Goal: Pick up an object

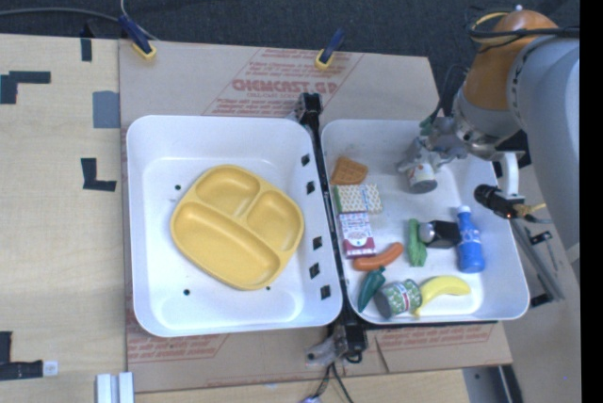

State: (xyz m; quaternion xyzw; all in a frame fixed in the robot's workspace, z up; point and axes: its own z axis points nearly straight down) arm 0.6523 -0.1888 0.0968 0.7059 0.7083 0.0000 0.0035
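Green-labelled can [399,297] lies tipped beside a curved yellow banana [443,289].

Bench: pale wood top [47,232] with black tape marks [94,173]
Cardboard sheet [236,83]: flat on the bench — clipped at its far edge
Bins: left bin [141,232], right bin [513,293] — side by side on the cardboard

the right bin [490,302] held the objects. a tan cracker-like piece [349,171] lay near its upper left, with a checkered packet [359,199] just below it and a small red-and-white carton [356,233] under that. an orange sausage [379,256] lay slantwise beside a green pepper [415,241]. a blue bottle [468,240] stood out near the right wall; a yellow banana [443,289] touched a green can [399,298] at the front
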